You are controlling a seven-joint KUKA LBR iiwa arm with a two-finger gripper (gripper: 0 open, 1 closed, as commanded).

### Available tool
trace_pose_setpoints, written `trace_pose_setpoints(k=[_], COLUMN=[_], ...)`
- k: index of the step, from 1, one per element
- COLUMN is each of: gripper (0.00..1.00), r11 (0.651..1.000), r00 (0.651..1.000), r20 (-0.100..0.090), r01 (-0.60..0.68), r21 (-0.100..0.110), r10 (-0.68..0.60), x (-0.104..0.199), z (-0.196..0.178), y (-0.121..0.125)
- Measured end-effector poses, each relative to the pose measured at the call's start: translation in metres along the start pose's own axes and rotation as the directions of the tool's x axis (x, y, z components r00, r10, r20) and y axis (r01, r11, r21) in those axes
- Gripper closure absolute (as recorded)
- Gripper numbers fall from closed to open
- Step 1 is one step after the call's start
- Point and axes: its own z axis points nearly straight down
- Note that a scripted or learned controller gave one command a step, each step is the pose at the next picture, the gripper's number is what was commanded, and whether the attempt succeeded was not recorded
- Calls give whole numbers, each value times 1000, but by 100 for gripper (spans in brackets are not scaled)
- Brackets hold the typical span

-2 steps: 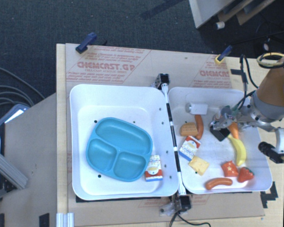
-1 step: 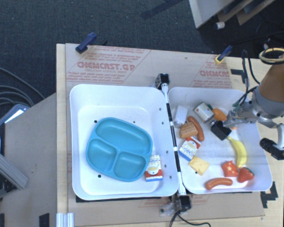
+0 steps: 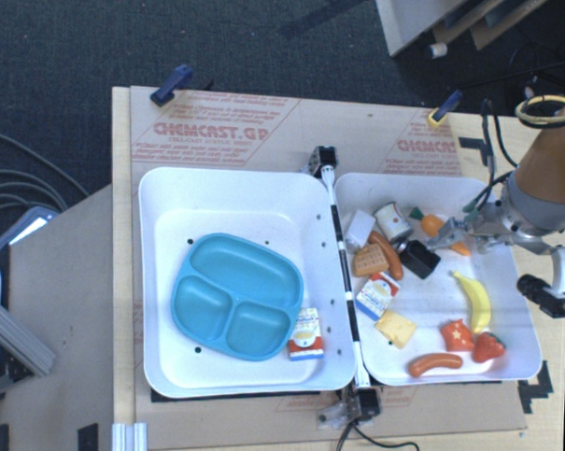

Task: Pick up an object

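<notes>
Gripper (image 3: 448, 235) low at right bin's (image 3: 526, 319) 12 o'clock, by carrot (image 3: 433, 223), likely chosen as the pick; open or closed, cannot tell.

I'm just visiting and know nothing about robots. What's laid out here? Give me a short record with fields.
left bin: blue divided plate; small carton beside the plate's right corner
right bin: banana, sausage, cheese wedge, cracker, black block, other toy foods
arm: over the right bin's far right corner
gripper: low near the orange piece; grip unclear
</notes>
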Motion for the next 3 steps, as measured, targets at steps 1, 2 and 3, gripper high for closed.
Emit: trace_pose_setpoints(k=[1, 2, 3], gripper=[0, 100, 100], r11=[1000, 1000, 1000], r00=[1000, 1000, 1000], r20=[-6, -3, -5], r01=[-1, 0, -1], r21=[31, 29, 28], r10=[1, 0, 1], x=[6, 6, 55], z=[27, 16, -72], y=[66, 67, 48])
